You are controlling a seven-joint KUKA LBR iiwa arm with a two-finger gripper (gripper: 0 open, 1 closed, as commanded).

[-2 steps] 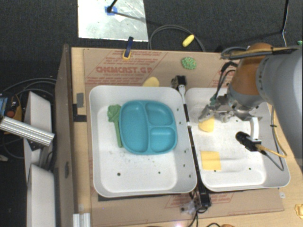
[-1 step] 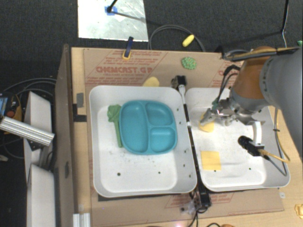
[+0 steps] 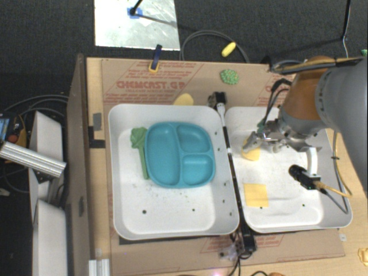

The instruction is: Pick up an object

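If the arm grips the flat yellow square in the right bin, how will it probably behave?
The yellow square lies flat against the bin floor, so the fingers may struggle to get under an edge. It looks thin, probably light, and may slide when pushed. It is unlikely to roll.

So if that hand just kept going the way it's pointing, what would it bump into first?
Most likely the small yellow piece right at the tip of the hand, in the right bin. It looks close or touching, though depth is hard to judge from above.
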